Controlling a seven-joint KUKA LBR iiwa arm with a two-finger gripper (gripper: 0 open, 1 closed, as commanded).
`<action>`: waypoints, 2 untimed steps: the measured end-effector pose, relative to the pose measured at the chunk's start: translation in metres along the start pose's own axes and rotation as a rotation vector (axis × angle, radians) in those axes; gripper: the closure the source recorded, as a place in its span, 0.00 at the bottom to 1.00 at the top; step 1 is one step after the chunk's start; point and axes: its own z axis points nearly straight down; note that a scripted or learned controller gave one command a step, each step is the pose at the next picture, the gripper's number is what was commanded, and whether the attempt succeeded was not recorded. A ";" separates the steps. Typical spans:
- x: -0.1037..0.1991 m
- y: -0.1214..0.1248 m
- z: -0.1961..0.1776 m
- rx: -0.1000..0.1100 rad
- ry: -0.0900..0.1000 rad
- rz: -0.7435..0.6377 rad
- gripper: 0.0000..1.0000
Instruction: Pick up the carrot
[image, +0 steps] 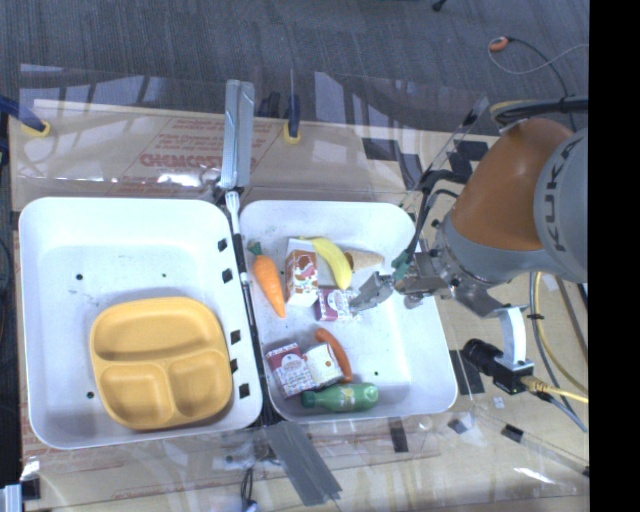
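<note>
Carrot (267, 284) sits in the right bin (425, 385), tight against its left wall, lying lengthwise with the green stub pointing away from the camera and the tip toward it. Nothing is touching it.

Starting nearest the camera: a green bottle (343, 397) lies on its side along the right bin's near wall. Just beyond it, a small red-and-white carton (291, 369) and a white packet (323, 366) huddle together, with a second orange piece (335, 352), carrot-like, angled against them. Over in the left bin (50, 250), a yellow compartment tray (158, 360) rests flat on the near half.

Moving up the right bin, the hand (368, 291) hangs low over the middle, well to the right of the carrot, right by a small purple-and-white packet (334, 303). Whether its fingers are spread or pressed together, I cannot tell from this angle. Between hand and carrot stands a red-and-white box (301, 275), and a banana (334, 261) lies across the top of that cluster.

The grey arm with its orange band (510, 190) comes in from the right, above the bin's right wall. Farthest off, the tabletop (120, 150) carries a printed sheet under clear film.
</note>
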 end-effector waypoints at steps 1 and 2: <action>0.001 0.001 -0.010 0.002 0.002 -0.005 1.00; 0.014 -0.013 -0.042 0.000 -0.001 0.118 1.00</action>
